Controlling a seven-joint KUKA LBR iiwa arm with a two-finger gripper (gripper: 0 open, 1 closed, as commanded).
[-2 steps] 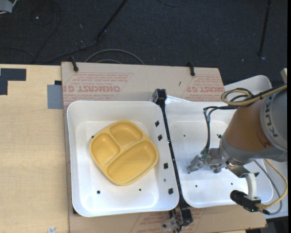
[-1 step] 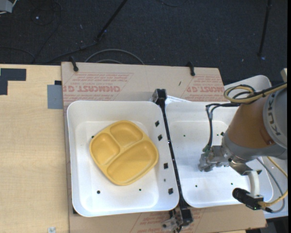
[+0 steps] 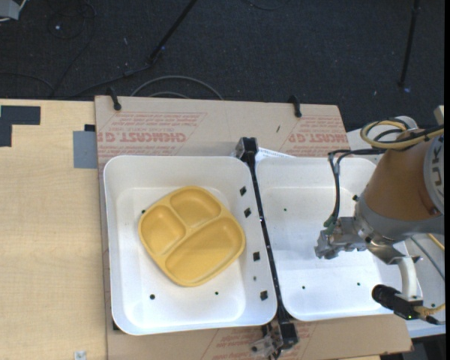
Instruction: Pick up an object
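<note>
Dark floor at the back, crossed by thin cables. Below that, pale wooden bench, with a brown cardboard sheet on top. On the cardboard, 2 white bins side by side: left bin and right bin, joined down the middle by a black strip with little clips. Big grey arm reaching in over the right edge of the right bin.

Inside the left bin, near its middle, lying flat: 1 yellow plate with 3 hollows. Looks like hard plastic, so probably light, stiff and not easy to break. Smooth too, so maybe slippery. Too wide to pinch across. Best to grab at the raised rim, or at 1 of the thin walls between the hollows. Might tip when lifted by 1 edge.

Gripper hanging over the right bin, near that bin's middle, well apart from the plate. Jaws spread or pressed together? Cannot tell from up here.

In the way: black strip and 2 bin walls between gripper and plate. Probably best to go up and over these first. Tiny black dots on the bin floors, flat, no trouble.
</note>
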